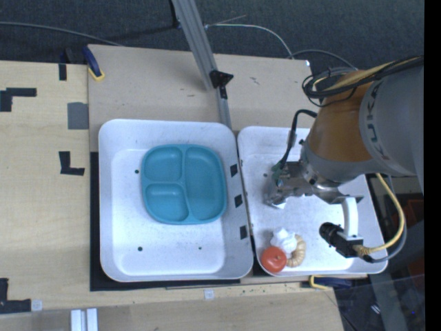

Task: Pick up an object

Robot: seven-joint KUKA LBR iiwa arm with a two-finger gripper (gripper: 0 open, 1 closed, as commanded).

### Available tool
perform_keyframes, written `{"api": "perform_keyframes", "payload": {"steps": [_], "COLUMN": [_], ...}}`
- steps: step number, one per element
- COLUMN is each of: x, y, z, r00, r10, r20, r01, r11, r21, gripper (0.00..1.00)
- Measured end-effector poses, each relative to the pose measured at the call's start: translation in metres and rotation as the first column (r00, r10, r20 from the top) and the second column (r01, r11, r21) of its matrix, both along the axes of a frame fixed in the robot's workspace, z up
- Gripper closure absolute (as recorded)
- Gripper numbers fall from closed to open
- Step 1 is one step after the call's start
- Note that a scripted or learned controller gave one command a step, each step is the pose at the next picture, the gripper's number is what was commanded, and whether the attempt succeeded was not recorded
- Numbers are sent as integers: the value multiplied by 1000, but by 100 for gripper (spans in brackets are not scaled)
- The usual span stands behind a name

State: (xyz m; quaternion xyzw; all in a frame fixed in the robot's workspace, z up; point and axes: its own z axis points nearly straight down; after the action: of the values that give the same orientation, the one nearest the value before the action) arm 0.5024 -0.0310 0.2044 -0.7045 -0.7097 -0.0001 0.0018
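**Small pieces in the right bin's near left corner, gripper above them**

We see three small pieces bunched together in the right bin (265, 150), in its near left corner. A red round piece (273, 259) sits closest to the corner. A white lump (282, 238) touches it on the far side, and a tan curved piece (298, 250) wraps around their right side, also touching.

The gripper (277, 192) hangs over the left half of the same bin, near the pieces but apart from them, on the side toward the bin's far edge. Nothing shows in its grasp, and we cannot tell whether it is open or closed. The arm (344, 136) behind it covers much of the bin's right half and far right corner.

In the left bin (124, 185) a blue divided plate (184, 183) lies flat, with three compartments. It sits toward the far right part of that bin, close to the edge shared with the right bin.

Beyond the bins, a grey metal bar (196, 33) slants down across the bench (151, 95) to the point where the two bins meet at their far edges. A blue and yellow clamp (93, 62) grips the bench's far left corner.
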Motion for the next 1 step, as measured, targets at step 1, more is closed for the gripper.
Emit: {"api": "perform_keyframes", "payload": {"steps": [1], "x": [15], "y": [48], "z": [4], "r00": [1000], "r10": [0], "r20": [1], "r01": [0], "r11": [1000], "r21": [-1], "gripper": [100]}}
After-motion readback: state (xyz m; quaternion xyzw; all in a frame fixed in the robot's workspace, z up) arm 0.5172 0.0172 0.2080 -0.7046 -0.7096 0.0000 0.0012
